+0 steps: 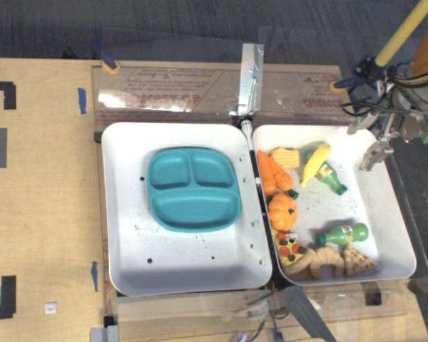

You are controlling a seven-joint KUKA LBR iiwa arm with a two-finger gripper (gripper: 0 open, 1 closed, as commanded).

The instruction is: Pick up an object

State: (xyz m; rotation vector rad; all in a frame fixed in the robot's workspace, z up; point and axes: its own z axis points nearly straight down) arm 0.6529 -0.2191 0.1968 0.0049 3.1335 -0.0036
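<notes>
At the upper right corner of the right bin [403, 226], the claw [374, 155] hangs over the bin's white floor near its rim, with cables and grey arm hardware directly above and to its right. Whether the claw is spread or pressed together cannot be determined; no object is visible in it.

All graspable objects lie to the left of and below the claw, apart from it. Nearest, to its left, is a yellow banana [314, 160], tilted, with a small green bottle [332, 179] touching its lower end. Further left are a yellow wedge [286, 157] and two orange carrots [271, 173] lying along the bin's left wall. Below the carrots sits an orange pumpkin [283, 213]. Below the claw, near the bin's lower edge, lies a larger green bottle [344, 234] on its side. Beneath it are a tan pastry [323, 260], a pizza slice [358, 261] and a small dark multicoloured item [289, 247].

Well to the left of the claw, the left bin [121, 212] contains a teal divided plate [194, 189]. Both bins rest on the table [36, 191].
</notes>
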